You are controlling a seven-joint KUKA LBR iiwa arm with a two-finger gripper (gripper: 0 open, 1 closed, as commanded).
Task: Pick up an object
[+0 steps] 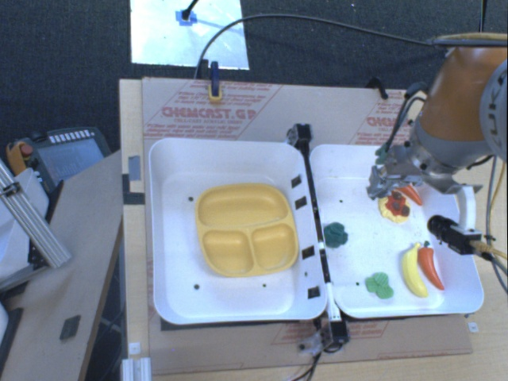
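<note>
I have the tool [386, 182] low over the right bin's [349, 236] far edge, just beside the pizza slice [394, 207], probably to grab it, though I cannot tell whether anything is gripped yet.

Pizza-slice toy [394, 207] flat in right bin, upper right; banana [412, 270] and carrot [431, 267] touching, lower right.

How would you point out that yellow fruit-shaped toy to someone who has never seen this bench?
Look in the right white bin, near its front right corner. The banana lies there, plain yellow and curved, right beside an orange carrot with a green top.
</note>
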